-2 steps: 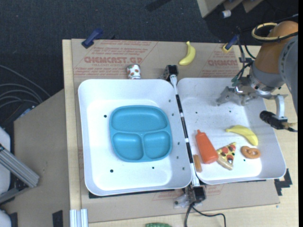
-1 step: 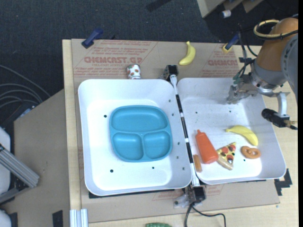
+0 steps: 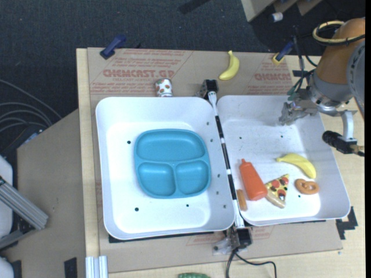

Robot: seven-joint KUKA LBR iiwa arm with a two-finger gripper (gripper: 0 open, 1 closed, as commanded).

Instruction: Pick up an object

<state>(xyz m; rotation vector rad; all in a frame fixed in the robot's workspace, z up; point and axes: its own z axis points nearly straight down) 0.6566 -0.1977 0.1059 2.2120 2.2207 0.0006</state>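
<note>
Nearest me, at the bench's front edge, a green thing (image 3: 193, 275) pokes in, cut off by the frame, can't tell what it is. Above it I see two white bins side by side. Left bin (image 3: 116, 213) holds a blue divided plate (image 3: 171, 162), three compartments, sitting flat near the middle. Right bin (image 3: 330, 204) has the pickable stuff, all bunched in its near half: orange bottle (image 3: 252, 180) lying by the left wall, pizza slice (image 3: 278, 190) just right of it and touching or nearly so, small donut (image 3: 306, 186) further right, yellow banana (image 3: 299, 163) just beyond the pizza and donut. A small orange-brown piece (image 3: 242, 198) lies by the bottle's near end, too small to name.

My gripper (image 3: 288, 114) is over the far part of the right bin, well apart from the toys, arm (image 3: 339, 62) coming in from the right. Nothing sits between its fingers; how wide they are I cannot tell, too blurred.

Behind the bins on the board: a second banana (image 3: 229, 66), a small white and red object (image 3: 164, 87), and two blue clips (image 3: 112, 47) and (image 3: 282, 52).
</note>
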